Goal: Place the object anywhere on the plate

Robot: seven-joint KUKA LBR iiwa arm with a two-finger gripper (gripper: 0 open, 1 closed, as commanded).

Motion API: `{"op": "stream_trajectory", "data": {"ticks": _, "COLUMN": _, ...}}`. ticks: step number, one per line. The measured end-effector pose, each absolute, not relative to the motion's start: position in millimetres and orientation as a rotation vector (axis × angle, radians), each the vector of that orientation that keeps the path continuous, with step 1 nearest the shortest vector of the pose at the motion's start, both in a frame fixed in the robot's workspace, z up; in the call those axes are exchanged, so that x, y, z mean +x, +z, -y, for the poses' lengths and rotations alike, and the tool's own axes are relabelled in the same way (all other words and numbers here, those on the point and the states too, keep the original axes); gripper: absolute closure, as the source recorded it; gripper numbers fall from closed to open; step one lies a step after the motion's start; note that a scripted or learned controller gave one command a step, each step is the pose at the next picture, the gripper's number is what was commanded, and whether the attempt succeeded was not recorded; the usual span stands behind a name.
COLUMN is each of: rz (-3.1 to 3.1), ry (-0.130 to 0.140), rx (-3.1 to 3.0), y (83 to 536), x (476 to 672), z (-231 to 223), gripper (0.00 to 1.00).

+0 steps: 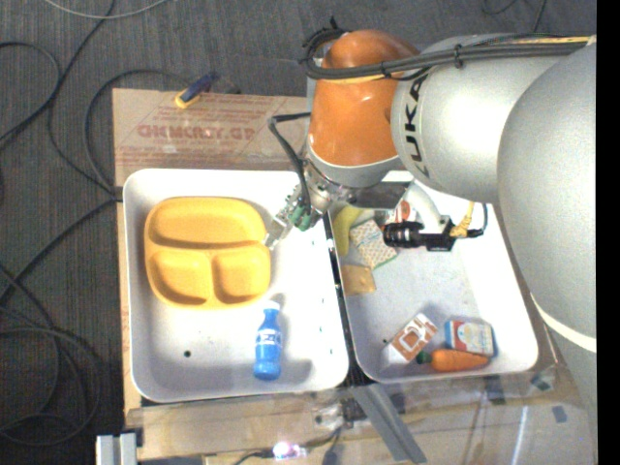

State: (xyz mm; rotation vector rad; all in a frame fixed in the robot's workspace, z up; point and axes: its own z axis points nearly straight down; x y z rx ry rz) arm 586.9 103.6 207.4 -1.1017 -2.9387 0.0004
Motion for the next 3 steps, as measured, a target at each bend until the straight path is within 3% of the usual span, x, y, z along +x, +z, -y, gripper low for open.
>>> {"op": "stream_trajectory", "data": {"ticks": 1, "rz": 2.871, "ry": 0.002, "rx": -1.277, "y": 281.8, "x": 549.3, "z": -101.0, "gripper": 1.00}}
{"op": "stream_trajectory", "data": {"ticks": 2, "rz": 2.913, "ry": 0.003, "rx": -1.173, "y": 235.6, "x": 570.1, "z": -154.0, "gripper": 1.00}}
{"op": "stream_trajectory", "data": {"ticks": 3, "rz": 2.952, "ry": 0.004, "rx": -1.071, "y": 205.6, "x": 621.6, "z": -210.6, "gripper": 1.00}}
